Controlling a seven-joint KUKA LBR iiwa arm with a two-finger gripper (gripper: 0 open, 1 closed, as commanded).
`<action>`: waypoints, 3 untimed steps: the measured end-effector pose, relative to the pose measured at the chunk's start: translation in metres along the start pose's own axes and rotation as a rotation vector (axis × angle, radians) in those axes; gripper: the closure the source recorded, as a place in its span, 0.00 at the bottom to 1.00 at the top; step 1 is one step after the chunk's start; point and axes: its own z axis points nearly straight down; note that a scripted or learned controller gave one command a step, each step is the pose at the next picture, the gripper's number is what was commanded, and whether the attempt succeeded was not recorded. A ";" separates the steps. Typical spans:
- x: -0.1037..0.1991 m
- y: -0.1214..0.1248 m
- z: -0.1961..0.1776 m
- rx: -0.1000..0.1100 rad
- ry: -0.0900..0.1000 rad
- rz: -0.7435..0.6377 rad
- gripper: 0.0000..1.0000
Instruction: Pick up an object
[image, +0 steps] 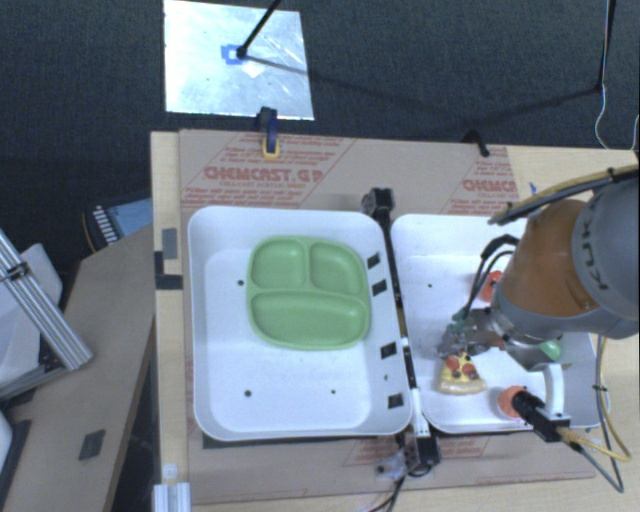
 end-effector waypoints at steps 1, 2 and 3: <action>-0.002 -0.007 -0.058 -0.004 -0.001 -0.001 1.00; 0.002 -0.011 -0.104 -0.004 -0.001 -0.002 1.00; 0.001 -0.009 -0.158 -0.006 -0.002 -0.002 1.00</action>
